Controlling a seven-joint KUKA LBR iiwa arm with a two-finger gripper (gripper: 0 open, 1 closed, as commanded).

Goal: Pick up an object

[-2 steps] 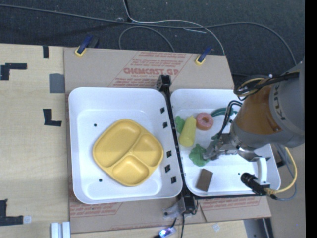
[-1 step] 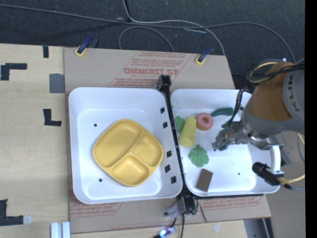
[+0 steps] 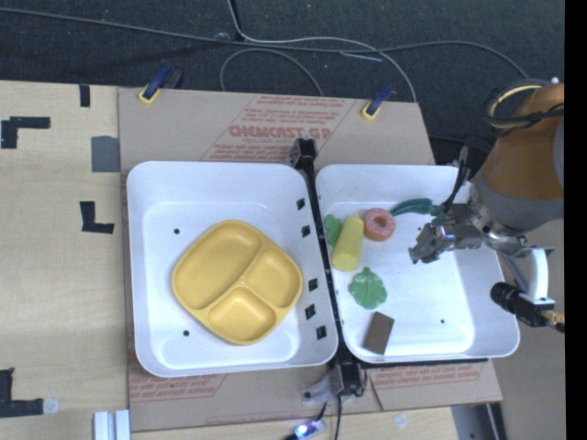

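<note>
Lying in the right bin: several small things, none of them between the gripper's fingers.
Yellow cylinder: a stubby yellow plastic cylinder (image 3: 348,243) lies near the right bin's left wall, its length running up and down the view.
Pink ring: a round pink doughnut-shaped piece (image 3: 378,225) sits just beside the cylinder's upper end, on its right.
Green pieces: a flat light-green leafy piece (image 3: 368,288) lies just below the cylinder; a small green sliver (image 3: 331,227) peeks out at the cylinder's upper left, touching it; a dark green curved strip (image 3: 412,207) lies near the pink ring, toward the gripper.
Brown block: a small dark brown rectangular block (image 3: 377,332) rests near the bin's front edge, below the leafy piece.
Gripper: the grey two-finger gripper (image 3: 427,244) hangs over the right side of the right white bin (image 3: 477,333), well right of the pink ring; how far apart its fingers stand cannot be told, and nothing shows held in them.
Left bin: the left white bin (image 3: 151,246) holds a yellow three-compartment plastic plate (image 3: 237,280), set at a tilt to the bin's walls.
Bench: brown cardboard sheet (image 3: 266,126) under both bins.
</note>
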